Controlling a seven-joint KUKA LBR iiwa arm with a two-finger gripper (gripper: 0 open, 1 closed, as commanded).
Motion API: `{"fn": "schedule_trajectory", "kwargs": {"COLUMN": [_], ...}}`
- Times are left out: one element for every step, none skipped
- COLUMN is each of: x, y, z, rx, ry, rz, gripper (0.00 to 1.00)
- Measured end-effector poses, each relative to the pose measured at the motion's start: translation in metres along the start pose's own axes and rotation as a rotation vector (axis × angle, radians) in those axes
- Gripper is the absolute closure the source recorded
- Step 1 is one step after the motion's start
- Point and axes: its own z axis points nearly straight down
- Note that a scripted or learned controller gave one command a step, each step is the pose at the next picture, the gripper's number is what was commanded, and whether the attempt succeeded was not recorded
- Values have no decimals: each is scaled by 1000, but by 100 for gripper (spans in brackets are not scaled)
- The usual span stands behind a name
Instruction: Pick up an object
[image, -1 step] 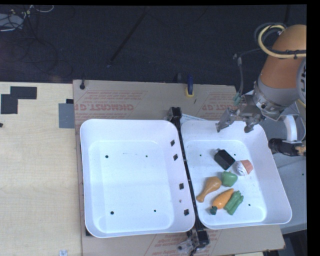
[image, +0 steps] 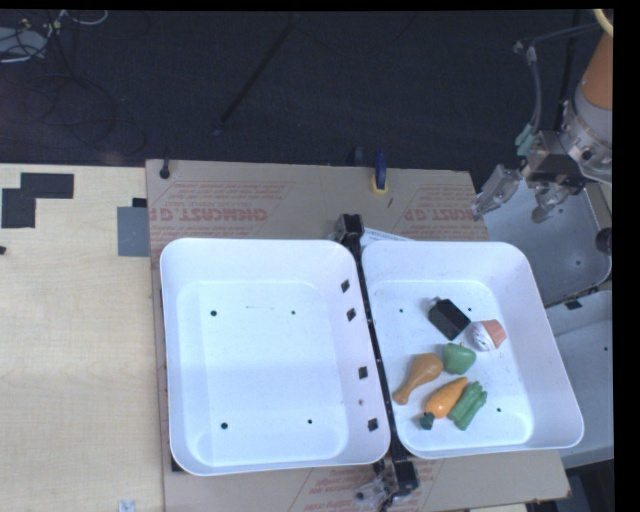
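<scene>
Two white bins on desk, left bin (image: 190, 300), right bin (image: 520, 290) holding five items clustered together: black block (image: 448, 318), red-white piece (image: 488, 335), drumstick (image: 418, 376), carrot (image: 443, 399), green pod (image: 469, 405), gripper (image: 522, 197) above right bin's far corner, fingers spread, holding nothing.

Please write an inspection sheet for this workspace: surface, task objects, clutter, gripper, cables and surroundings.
Surface: brown board carrying left bin and right bin, side by side.
Job's things: all in right bin: black block, red and white piece, tan drumstick, green pepper, orange carrot, green ridged piece, clustered close.
Clutter: nothing seen.
Gripper: gripper above the right bin's far right corner, open, holding nothing.
Cables: black cables on the dark floor, upper left.
Surroundings: pale wooden table at left.
</scene>
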Motion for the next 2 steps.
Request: {"fn": "schedule_trajectory", "kwargs": {"x": [0, 36], "y": [0, 29], "z": [-3, -131], "rx": [10, -6], "ry": [0, 0], "rz": [-3, -3], "gripper": [100, 100]}}
